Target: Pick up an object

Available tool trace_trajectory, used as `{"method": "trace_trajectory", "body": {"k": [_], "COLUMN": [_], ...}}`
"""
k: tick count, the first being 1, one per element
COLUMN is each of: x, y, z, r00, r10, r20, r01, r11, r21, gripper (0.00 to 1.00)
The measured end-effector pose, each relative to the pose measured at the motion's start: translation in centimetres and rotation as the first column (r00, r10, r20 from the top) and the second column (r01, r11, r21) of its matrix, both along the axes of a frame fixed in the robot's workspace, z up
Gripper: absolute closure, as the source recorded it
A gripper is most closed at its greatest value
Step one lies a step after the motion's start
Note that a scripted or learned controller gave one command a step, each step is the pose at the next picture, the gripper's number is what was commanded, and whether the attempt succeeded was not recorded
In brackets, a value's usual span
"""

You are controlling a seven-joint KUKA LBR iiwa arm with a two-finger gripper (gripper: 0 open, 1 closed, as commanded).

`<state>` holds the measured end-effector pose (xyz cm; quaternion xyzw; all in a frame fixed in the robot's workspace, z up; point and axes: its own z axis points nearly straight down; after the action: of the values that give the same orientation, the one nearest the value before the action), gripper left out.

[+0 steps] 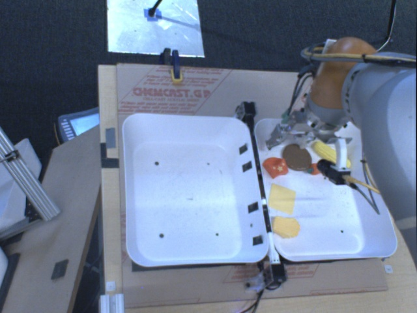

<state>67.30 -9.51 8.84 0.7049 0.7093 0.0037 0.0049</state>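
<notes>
1. The claw [301, 135] is low in the far corner of the right bin [371, 240]. I cannot tell how it is set, because the arm [365, 90] hides part of it.
2. A brown round thing [297, 156] lies just under the claw, very close to it.
3. A red toy [275, 167] sits next to the brown one, on the side toward the left bin [189, 194].
4. A yellow corn [325, 151] lies on the other side of the claw, partly under the arm.
5. A yellow square [282, 199] and an orange-yellow lump [286, 227] lie nearer the front, apart from the claw.
</notes>
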Motion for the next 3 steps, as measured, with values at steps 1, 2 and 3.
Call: {"method": "trace_trajectory", "body": {"k": [1,2,3], "x": [0.0,-0.2,-0.4], "y": [-0.1,3.5,-5.1], "z": [1.3,10.3,15.5], "r00": [1.000,1.000,1.000], "r10": [0.001,0.002,-0.011], "r20": [0.006,-0.001,-0.004], "r01": [-0.001,-0.002,0.011], "r11": [1.000,1.000,1.000], "r21": [-0.003,0.002,-0.003], "gripper": [1.00,1.00,1.00]}}
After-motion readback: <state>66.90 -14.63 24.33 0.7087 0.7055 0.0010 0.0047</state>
